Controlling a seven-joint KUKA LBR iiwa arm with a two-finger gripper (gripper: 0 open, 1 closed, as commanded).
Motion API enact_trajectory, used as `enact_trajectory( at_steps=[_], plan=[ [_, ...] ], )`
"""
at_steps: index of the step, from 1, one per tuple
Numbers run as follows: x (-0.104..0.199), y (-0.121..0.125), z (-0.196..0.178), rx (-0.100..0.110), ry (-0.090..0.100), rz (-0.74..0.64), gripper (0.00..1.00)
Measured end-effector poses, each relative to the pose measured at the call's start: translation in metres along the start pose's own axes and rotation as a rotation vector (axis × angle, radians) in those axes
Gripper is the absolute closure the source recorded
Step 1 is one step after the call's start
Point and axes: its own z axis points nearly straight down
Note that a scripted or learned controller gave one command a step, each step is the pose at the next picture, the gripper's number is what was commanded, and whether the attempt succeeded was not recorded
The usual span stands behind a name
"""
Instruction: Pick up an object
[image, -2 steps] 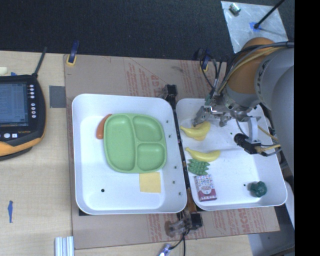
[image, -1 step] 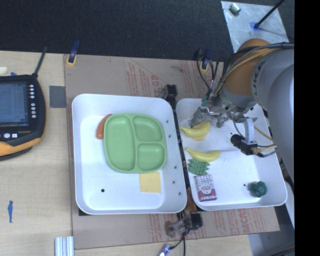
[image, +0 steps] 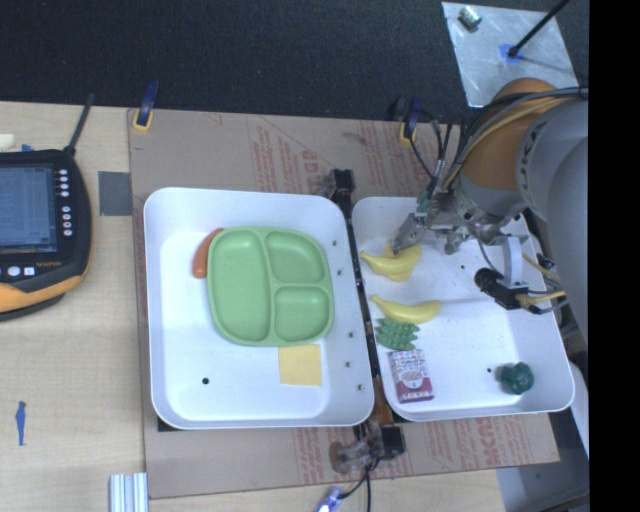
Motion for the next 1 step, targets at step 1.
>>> enact_trajectory(
  at_steps=[1],
  plan=[
    [-0.0007,0.0002,-0.0106,0.001,-0.001,-0.002,1.0]
  ],
)
